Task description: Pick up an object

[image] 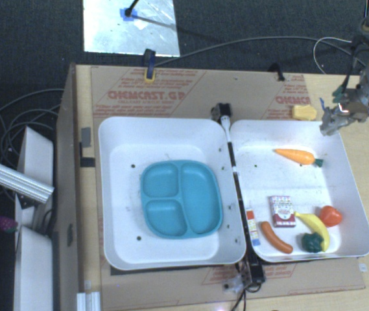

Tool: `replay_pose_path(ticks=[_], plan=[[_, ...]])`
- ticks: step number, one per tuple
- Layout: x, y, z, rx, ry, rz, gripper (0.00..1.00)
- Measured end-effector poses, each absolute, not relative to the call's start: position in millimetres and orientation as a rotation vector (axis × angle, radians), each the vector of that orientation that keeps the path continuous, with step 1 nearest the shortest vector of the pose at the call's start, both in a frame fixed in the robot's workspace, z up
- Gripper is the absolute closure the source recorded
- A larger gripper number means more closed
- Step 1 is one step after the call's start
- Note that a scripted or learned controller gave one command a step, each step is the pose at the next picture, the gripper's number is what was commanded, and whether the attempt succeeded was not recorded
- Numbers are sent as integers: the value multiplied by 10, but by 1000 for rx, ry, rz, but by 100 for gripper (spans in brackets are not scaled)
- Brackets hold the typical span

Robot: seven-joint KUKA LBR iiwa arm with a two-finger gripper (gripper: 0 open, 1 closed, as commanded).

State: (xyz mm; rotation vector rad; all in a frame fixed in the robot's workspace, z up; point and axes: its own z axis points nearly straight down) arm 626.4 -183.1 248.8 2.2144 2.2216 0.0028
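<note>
The right bin (262, 154) holds an orange carrot (294, 155) near its far side. At its near side lie a red and white box (281, 211), a brown sausage (275, 237), a yellow banana (315, 227), a red tomato (331, 215) and a green broccoli piece (312, 242). My gripper (333, 123) hangs at the far right corner of the right bin, above and to the right of the carrot. Nothing shows between its fingers.
The left bin (122, 141) holds a blue divided plate (181, 197). A yellow block (305, 113) lies on the cardboard behind the right bin, just left of my gripper. Cables run across the back of the bench.
</note>
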Motion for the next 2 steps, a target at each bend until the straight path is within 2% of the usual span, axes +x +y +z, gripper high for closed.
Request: replay_pose_path(ticks=[1,2], plan=[[6427,-1444,2147,2214,2226,2,100],[6201,-1821,1909,2218,2222,0,100]])
